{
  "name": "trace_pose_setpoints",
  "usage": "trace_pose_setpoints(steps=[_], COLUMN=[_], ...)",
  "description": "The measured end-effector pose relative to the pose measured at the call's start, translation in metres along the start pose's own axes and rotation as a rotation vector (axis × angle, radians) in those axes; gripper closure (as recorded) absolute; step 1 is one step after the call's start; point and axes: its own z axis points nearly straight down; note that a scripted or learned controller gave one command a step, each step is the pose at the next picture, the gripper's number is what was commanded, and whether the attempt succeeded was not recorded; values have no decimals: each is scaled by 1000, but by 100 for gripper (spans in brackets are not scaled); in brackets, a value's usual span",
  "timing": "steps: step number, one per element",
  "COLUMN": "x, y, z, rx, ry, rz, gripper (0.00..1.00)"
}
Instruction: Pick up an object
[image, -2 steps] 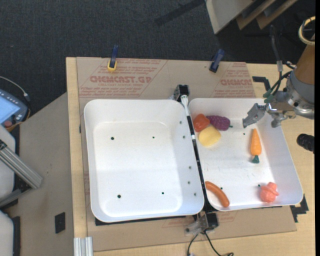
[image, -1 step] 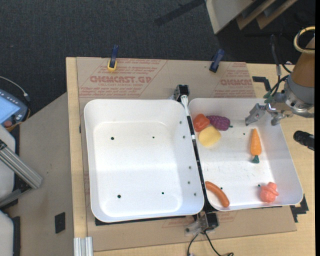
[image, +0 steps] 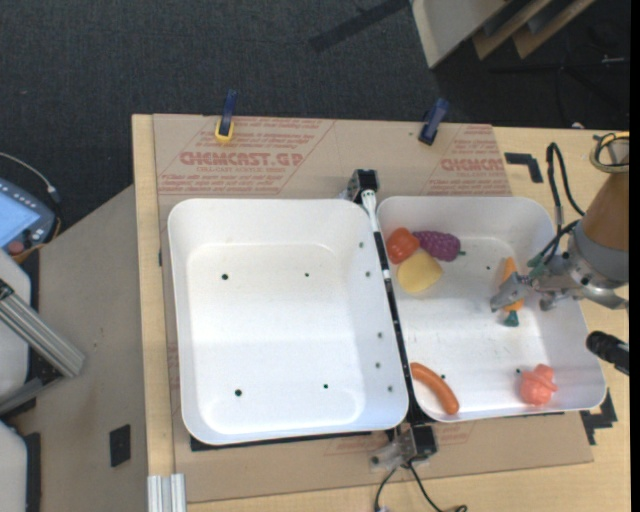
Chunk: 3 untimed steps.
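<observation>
- While the gripper (image: 512, 297) hangs low at the right bin's (image: 470, 405) right side, I cannot tell its grip.
- Sausage (image: 436, 387) lies at bottom centre.

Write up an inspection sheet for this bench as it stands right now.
Surface: cardboard-covered bench bearing a left bin and a right bin, side by side.
Job's things: all in the right bin; orange-red piece, purple piece and yellow piece clustered at its far left corner; orange sausage-shaped piece on the near left rim; pink piece near the near right corner; small orange and teal bits by the end effector.
Clutter: yellow and blue clamp and blue clamp on the far edge.
Grippers: end effector low in the right bin; finger state unclear.
Cables: black cable at the right; wire at the near edge.
Surroundings: dark carpet.
</observation>
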Motion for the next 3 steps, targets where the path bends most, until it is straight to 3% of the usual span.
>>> trace_pose_setpoints(steps=[1,2,3], x=[0,60,99], y=[4,58,117], z=[-14,16,-176], rx=[-10,-12,-32], ry=[-6,-6,-10], rz=[-3,-10,-10], gripper=[100,100,100])
